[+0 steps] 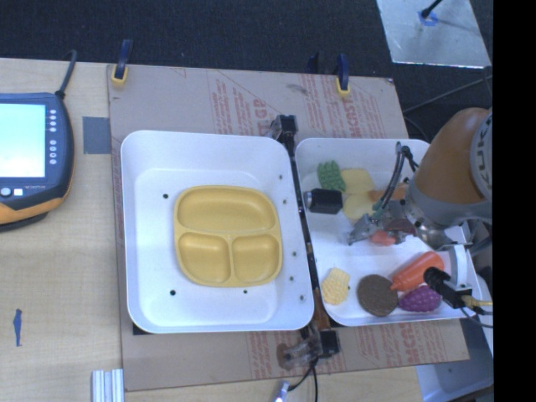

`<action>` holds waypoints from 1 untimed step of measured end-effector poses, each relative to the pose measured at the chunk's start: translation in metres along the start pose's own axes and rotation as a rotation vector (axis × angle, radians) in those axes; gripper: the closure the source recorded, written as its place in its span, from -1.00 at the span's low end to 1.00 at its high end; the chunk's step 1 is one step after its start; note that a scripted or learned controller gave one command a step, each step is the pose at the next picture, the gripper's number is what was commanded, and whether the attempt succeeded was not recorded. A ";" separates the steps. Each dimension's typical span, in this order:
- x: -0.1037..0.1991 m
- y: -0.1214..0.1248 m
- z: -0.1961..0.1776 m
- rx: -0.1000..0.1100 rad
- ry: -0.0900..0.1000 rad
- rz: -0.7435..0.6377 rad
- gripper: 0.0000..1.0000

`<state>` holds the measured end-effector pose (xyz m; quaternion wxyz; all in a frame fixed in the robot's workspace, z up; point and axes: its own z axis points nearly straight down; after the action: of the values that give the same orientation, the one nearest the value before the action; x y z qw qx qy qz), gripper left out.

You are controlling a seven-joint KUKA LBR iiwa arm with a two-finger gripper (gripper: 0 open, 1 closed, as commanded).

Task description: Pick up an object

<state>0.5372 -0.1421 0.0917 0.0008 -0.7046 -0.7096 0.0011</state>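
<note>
Left bin (pixel 138 224): we see it carrying a yellow divided tray (pixel 228 234), well apart from the work.
Right bin (pixel 335 315): we find the loose pieces here, crowded together.
Arm (pixel 452 170): it reaches in from the right and hangs over the right bin's middle.
Gripper (pixel 374 229): we see it low, over a small red piece (pixel 383 239); we cannot tell how wide it stands or whether it grips anything.
Carrot (pixel 416 270): lies just beside the purple grapes (pixel 419 299) and brown disc (pixel 377 295).
Corn piece (pixel 336 286): sits alone near the bin's left wall.
Advice: we judge the red piece the likeliest target; descend straight, close fully, lift slowly clear of the pale yellow piece (pixel 358 193).
</note>
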 end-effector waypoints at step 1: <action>-0.001 0.000 -0.010 0.002 -0.001 -0.003 1.00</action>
<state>0.5369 -0.1431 0.1016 0.0011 -0.7035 -0.7107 0.0023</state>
